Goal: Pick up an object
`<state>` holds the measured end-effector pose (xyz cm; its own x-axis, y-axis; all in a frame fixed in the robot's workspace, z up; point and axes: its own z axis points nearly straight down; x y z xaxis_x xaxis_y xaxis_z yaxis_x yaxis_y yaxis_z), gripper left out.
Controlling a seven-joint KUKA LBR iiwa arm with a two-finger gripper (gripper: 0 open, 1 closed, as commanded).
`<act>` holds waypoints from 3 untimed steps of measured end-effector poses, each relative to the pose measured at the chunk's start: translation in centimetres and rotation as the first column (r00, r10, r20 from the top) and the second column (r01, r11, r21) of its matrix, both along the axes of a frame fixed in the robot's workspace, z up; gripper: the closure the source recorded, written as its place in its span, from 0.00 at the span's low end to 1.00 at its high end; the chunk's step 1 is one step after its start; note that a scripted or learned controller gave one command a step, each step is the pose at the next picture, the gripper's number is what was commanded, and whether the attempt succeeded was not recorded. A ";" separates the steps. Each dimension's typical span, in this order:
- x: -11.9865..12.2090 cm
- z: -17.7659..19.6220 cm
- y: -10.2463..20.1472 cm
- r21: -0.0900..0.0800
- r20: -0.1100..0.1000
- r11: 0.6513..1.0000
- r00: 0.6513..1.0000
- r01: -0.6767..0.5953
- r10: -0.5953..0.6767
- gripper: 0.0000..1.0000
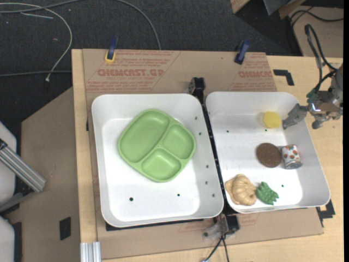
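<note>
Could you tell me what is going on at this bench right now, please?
The arm's gripper reaches in from the right, over the far right edge of the right bin, next to a yellow object. Nothing shows between its fingers. A brown disc, a small patterned cup, a tan pastry-like toy and a green leafy toy also lie in that bin. The left bin holds a green divided plate.

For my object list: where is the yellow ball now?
The yellow ball lies in the right bin, near its far wall, above the brown disc.
</note>
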<state>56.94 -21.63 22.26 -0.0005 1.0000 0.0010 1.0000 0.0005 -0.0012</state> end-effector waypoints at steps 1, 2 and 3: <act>0.3 -6.2 0.2 0.002 -0.005 1.000 1.000 0.000 0.000 0.00; 0.4 -10.5 0.5 0.002 -0.004 1.000 1.000 0.000 0.000 0.00; 0.6 -9.1 0.4 0.000 0.002 1.000 1.000 0.000 0.000 1.00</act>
<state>57.53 -21.24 13.20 -0.0008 1.0000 0.0008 1.0000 0.0008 0.0013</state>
